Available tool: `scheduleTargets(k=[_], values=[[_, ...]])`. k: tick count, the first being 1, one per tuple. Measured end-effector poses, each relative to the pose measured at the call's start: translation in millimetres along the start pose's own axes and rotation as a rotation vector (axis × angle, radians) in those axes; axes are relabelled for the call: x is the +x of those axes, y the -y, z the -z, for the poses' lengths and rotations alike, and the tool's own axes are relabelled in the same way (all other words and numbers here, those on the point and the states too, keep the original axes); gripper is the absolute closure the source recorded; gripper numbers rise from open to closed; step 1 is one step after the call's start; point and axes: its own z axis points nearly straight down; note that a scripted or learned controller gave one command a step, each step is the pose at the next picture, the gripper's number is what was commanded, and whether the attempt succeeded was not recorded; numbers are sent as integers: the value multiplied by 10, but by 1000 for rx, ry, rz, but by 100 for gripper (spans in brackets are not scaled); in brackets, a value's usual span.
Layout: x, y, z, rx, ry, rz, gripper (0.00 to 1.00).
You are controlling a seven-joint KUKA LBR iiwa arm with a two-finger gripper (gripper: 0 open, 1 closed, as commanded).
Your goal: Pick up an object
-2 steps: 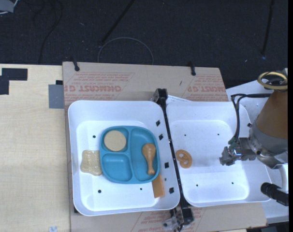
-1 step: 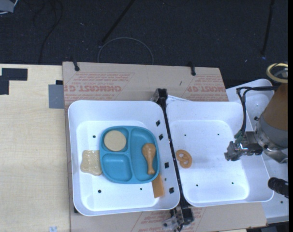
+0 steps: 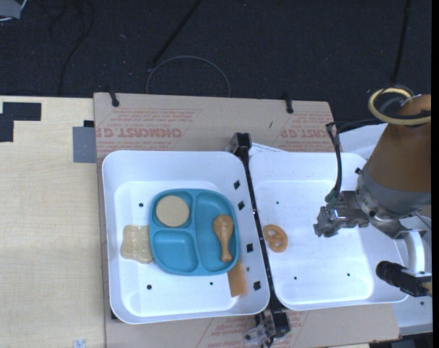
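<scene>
- The pincer (image 3: 327, 223) is hanging at the right of the frame over the right bin (image 3: 350, 288); how wide it is standing, I cannot tell.
- The nearest pick, a small brown pretzel (image 3: 275, 238), is lying near that bin's left wall, apart from the pincer.
- Judging best: be centring above it and closing across its thin loops.
- In the left bin (image 3: 125, 296), a glossy blue tray (image 3: 177, 256) is carrying a drumstick (image 3: 224, 236).
</scene>
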Motion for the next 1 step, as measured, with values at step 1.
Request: scheduleTargets(k=[1], values=[[521, -187, -18, 2, 0, 0, 100]])
